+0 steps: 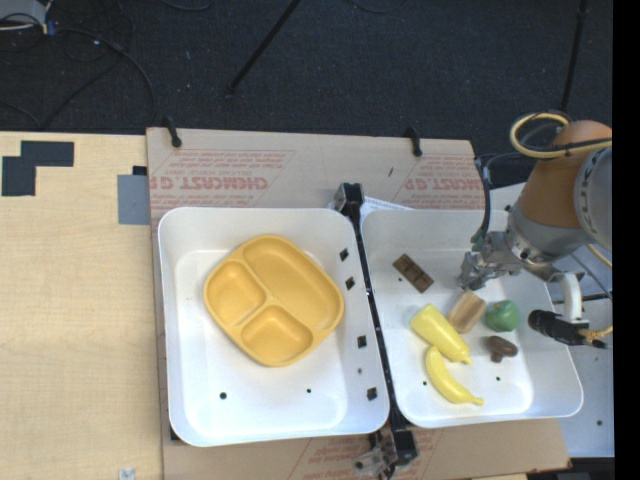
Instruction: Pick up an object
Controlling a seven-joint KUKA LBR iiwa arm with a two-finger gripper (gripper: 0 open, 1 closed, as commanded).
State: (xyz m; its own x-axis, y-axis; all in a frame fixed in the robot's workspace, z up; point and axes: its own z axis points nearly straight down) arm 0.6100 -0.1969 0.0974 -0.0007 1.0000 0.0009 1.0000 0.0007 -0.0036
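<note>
Nothing lifted yet, by the look of it: yellow divided plate (273, 299) alone in the left bin (190, 408), while banana (449, 378), yellow pepper (440, 332), tan block (466, 311), green ball (502, 315) and two brown pieces all lie in the right bin (555, 403). Arm (565, 188) reaching in from the right, gripper (482, 271) low over the right bin just above the tan block; cannot tell its state.

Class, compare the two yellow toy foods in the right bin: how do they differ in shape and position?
The yellow pepper is thick and tapered; the banana is slimmer and curved. The yellow pepper lies nearer the gripper, beside a tan block; the banana lies nearer the bin's front rim. Both are yellow, lying flat in the right bin.
</note>
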